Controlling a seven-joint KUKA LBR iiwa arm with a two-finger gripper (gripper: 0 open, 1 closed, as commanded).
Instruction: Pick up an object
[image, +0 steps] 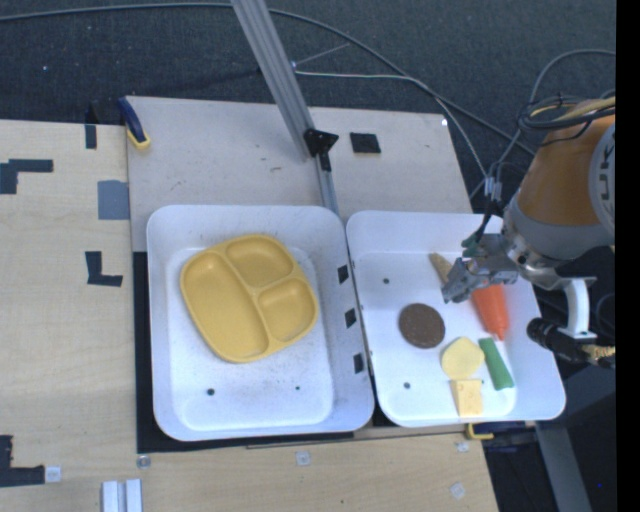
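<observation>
Two shallow white bins sit side by side on the bench: you see the left bin (165, 330) and the right bin (385, 390) with their inner walls touching. In the left bin, a yellow divided plate (250, 296) with three compartments lies flat toward the far edge, tilted relative to the bin walls.

You find the loose objects in the right bin. A brown round disc (422, 326) lies near the bin's centre. Just beside it, toward the near right corner, lies a pale yellow rounded piece (462, 357), and a yellow block (467, 397) sits against the near edge, touching or almost touching that piece. A green stick (496, 363) lies along the right side of the yellow pieces. An orange carrot-shaped piece (492, 310) lies near the right edge, its upper end under the gripper. A tan wedge (441, 266) rests toward the far edge, just left of the gripper.

You see the gripper (462, 283) low over the right bin, between the tan wedge and the orange carrot-shaped piece, with the grey arm (560, 190) reaching in over the bin's right edge. Whether the fingers are released or clenched cannot be told from this angle, and no object is visibly held between them
</observation>
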